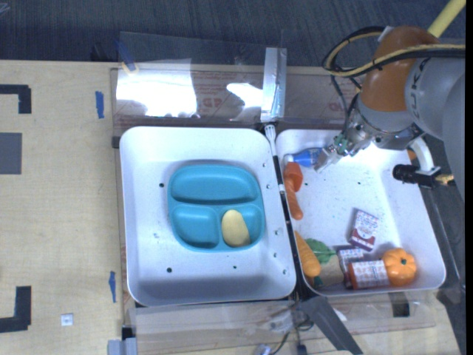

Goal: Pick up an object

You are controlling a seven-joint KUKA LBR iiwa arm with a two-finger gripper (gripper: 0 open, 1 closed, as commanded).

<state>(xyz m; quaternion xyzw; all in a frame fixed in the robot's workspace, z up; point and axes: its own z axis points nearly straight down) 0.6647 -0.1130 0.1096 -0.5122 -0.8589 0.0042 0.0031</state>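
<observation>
My gripper [329, 154] hangs over the far left part of the right bin [384, 180], reaching in from the upper right. Its tip sits right beside a small blue object [301, 157] at the bin's back left; whether they touch I cannot make out. Just below lies an orange carrot-like piece [293, 187] along the left wall. Toward the front of the bin lie a red-and-white packet [363, 229], a red can [366, 273], a small orange pumpkin [400, 265], a second carrot [307, 256] and a green leafy item [320, 248].
The left bin [140, 220] holds a blue compartment tray [214, 202] with a yellow potato-shaped object [235, 228] in its lower right compartment. A metal divider [273, 87] and clear sheet stand behind the bins. Black and yellow cables loop above the arm.
</observation>
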